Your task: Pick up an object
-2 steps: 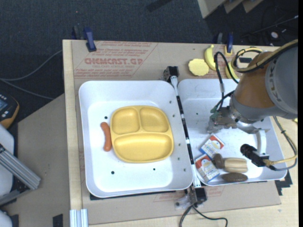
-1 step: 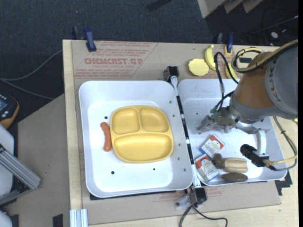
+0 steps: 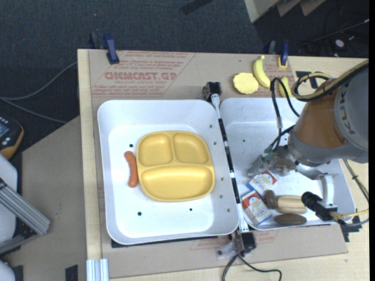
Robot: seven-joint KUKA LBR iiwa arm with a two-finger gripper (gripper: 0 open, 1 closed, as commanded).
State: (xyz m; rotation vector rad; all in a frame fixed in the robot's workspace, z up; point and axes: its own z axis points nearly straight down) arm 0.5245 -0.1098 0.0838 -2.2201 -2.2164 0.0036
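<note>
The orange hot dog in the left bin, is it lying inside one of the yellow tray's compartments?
No, the hot dog lies on the white floor of the left bin, just beside the yellow divided tray, outside its rim.

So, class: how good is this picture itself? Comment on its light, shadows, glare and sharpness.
Camera view: light is even and soft, the white bins bright but not blown out; the yellow tray shows mild sheen; shadows are faint, darkest under the arm; small items near the claw look soft and hard to make out; the dark floor holds little detail.
</note>
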